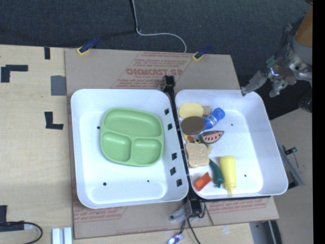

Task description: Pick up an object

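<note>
The right bin (256,141) holds several toy foods along its left side: a yellow piece (190,109), a blue bottle (214,117), a brown disc (192,124), a watermelon slice (212,136), a bread slice (197,154), a yellow mustard bottle (228,172), a green piece (217,173) and an orange carrot (202,181). My gripper (264,83) hangs above the bin's far right corner, off the bin's rim, apart from every object. Nothing shows between its fingers.
The left bin (89,187) holds a green divided plate (132,136). Both bins rest on a cardboard sheet (147,67) on the wooden bench. A white cable (152,33) runs across the dark floor behind. The right half of the right bin is bare.
</note>
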Controlling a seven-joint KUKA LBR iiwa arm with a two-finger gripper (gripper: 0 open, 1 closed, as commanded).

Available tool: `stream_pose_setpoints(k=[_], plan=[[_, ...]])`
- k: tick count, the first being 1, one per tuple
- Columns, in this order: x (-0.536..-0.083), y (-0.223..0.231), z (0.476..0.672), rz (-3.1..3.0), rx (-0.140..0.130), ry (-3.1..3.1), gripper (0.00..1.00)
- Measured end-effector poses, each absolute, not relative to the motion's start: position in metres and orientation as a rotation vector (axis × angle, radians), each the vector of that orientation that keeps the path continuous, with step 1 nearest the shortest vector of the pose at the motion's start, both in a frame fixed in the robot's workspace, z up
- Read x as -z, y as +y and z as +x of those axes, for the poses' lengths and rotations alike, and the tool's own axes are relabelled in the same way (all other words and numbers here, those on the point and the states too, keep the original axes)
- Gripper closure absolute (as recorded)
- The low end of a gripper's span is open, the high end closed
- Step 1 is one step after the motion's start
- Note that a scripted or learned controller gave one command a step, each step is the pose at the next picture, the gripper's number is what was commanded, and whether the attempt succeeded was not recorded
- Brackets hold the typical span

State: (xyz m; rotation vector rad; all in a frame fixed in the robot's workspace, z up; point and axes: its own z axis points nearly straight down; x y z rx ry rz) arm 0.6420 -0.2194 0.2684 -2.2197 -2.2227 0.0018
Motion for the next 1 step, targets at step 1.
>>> stream_pose_setpoints(k=[1], plan=[[-0.1158, -0.1412, 0.6156, -2.202, -0.011, -2.216, 0.0]])
